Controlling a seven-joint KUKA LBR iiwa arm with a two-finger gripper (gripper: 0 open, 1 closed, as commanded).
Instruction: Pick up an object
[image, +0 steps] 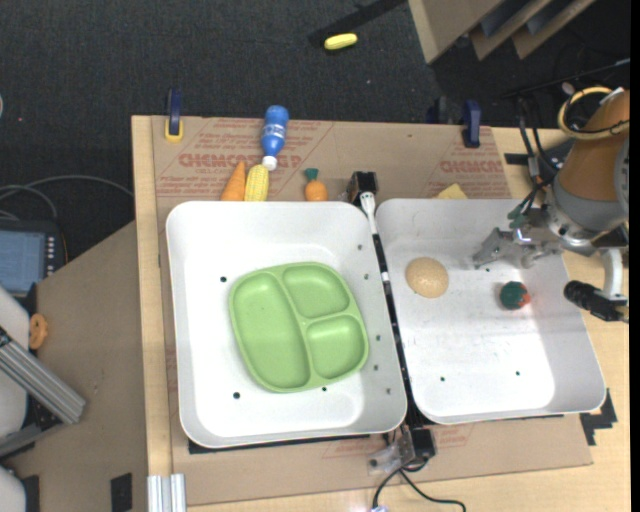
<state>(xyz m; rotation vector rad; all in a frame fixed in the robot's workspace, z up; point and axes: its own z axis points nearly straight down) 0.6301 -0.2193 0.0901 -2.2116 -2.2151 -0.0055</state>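
Observation:
In the right white bin lie a beige round lump near its left wall and a small green and red piece further right. My gripper hangs over the far part of this bin, above and just behind the green and red piece. It is open, with nothing between its fingers. The beige lump is well to its left.
The left bin holds a green divided plate. Behind the bins on the bench lie a blue and white bottle, a corn cob, two carrots and a yellow scrap. A black clip sits between the bins.

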